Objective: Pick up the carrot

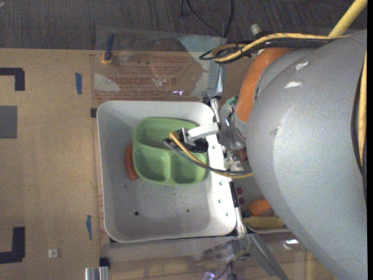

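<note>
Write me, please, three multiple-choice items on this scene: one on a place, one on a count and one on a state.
1. Where is the carrot?
A. In a plate compartment
B. At the left rim of the green divided plate
C. In the other bin

2. How many compartments has the plate?
A. Two
B. Three
C. Five

3. How does the carrot lie?
A. Flat on the floor of the white bin
B. Lifted above the bin
C. Propped upright in a bin corner

Answers: 1 B, its orange shows just outside the plate's left rim. 2 B, one large compartment and two smaller ones are visible. 3 A, it rests low on the bin floor beside the plate.
</note>
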Motion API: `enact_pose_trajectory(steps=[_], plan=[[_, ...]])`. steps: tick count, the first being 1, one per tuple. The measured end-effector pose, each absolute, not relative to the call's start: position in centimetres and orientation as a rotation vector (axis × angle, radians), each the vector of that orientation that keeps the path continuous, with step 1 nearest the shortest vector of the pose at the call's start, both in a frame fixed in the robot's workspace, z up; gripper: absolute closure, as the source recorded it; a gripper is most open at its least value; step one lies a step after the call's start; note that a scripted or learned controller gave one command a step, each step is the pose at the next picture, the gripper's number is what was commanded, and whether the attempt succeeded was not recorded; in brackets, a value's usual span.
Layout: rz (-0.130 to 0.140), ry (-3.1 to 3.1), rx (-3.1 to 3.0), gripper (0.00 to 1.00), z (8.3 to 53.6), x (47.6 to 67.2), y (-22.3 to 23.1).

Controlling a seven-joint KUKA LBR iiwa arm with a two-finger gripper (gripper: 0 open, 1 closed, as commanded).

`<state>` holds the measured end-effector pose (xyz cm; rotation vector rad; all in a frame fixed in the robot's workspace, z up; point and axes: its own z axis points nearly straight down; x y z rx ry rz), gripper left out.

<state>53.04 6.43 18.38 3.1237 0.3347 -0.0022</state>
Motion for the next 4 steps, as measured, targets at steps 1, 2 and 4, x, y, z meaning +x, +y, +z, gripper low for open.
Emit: enact_pose_trajectory(steps=[1,2,4], plan=[[-0.009,0.809,3.038,1.00,18.4,50.3,3.7],[-0.006,0.520,3.099,1.00,18.4,53.1,3.1],[-0.007,0.307,3.128,1.00,10.5,47.9,13.0]])
